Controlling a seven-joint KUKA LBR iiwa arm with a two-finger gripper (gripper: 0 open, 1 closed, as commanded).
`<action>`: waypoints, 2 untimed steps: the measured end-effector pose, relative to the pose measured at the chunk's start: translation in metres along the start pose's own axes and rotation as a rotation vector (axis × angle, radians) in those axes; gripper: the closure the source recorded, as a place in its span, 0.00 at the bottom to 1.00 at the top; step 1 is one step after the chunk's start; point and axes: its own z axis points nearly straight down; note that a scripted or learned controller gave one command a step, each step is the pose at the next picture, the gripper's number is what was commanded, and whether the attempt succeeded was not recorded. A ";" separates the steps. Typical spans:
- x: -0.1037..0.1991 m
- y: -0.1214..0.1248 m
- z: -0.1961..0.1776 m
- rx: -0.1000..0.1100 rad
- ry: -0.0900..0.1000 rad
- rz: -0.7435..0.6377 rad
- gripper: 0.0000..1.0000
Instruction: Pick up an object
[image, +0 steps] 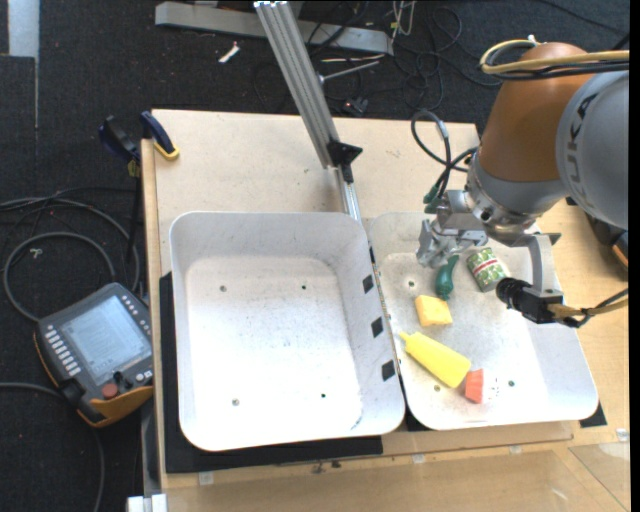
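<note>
The arm (560, 120) is reaching in from the right edge, its orange band bulking above the grey wrist and its upper links running out past the frame, so most of its length is cut off. The wrist is bending downward over the far part of the right bin (560, 395), and the gripper (447, 262) is hanging low there, just above the bin floor. Whether it is apart or together I cannot tell, since the wrist housing and cabling are covering much of it from this slanted angle.

The left bin (270, 320) is lying beside the right one, the two rims meeting at the middle.

In the right bin, a yellow bottle-shaped object (436, 358) is lying on its side near the dividing rim, with a small red-orange piece (474, 385) touching or just beside its lower end. A yellow block (433, 311) is sitting between that bottle shape and the gripper. A dark green object (445, 278) is standing right under the gripper, partly hidden by it; whether it is being touched is unclear. A green-and-white patterned can (487, 268) is lying just to its right, partly tucked beneath the wrist.
</note>
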 end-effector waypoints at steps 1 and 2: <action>0.053 0.005 -0.005 -0.004 0.000 -0.001 1.00; 0.099 0.013 0.012 -0.001 -0.001 0.000 1.00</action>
